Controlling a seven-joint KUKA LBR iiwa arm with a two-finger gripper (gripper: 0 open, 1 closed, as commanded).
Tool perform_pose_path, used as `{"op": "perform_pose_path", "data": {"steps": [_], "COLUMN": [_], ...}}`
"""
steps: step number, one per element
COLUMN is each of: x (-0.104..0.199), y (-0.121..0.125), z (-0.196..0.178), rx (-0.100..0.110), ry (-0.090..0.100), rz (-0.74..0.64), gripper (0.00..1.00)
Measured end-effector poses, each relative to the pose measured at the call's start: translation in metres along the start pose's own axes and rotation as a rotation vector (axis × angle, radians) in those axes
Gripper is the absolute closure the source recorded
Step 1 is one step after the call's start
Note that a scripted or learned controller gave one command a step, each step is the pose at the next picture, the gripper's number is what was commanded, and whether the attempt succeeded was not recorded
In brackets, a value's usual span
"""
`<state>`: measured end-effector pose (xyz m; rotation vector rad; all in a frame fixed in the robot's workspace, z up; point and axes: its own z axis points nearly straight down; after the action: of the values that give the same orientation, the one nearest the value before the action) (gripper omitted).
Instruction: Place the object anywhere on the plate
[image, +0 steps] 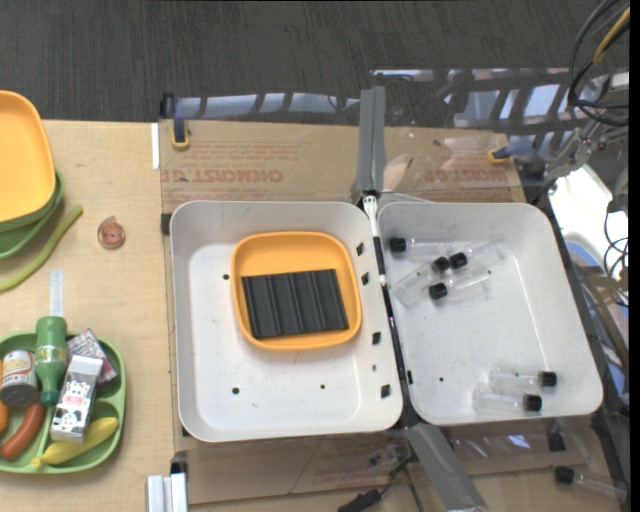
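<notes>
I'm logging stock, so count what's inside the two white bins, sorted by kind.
Orange plate: 1
Dark ridged block lying on that plate: 1
Clear tubes with black caps: 6, as far as I can tell, all in the right bin
Total: 8

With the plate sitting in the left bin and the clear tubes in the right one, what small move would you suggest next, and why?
Probably reach down over the nearest black-capped tube in the right bin. All the tubes lie there, and the orange plate in the left bin bears just a dark ridged slab.
</notes>
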<state>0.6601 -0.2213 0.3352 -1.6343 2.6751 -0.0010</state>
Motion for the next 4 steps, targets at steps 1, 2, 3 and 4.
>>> {"op": "perform_pose_path", "data": {"steps": [1,2,3,4], "x": [0.0,-0.003,-0.002,-0.009], "y": [0.0,0.001,0.001,0.005], "z": [0.022,-0.024,-0.001,0.004], "rx": [-0.003,-0.002,-0.006,-0.006], "ry": [0.0,-0.001,-0.001,-0.002], "rz": [-0.195,-0.501,-0.661,-0.893], "gripper": [0.0,0.0,0.0,0.0]}}
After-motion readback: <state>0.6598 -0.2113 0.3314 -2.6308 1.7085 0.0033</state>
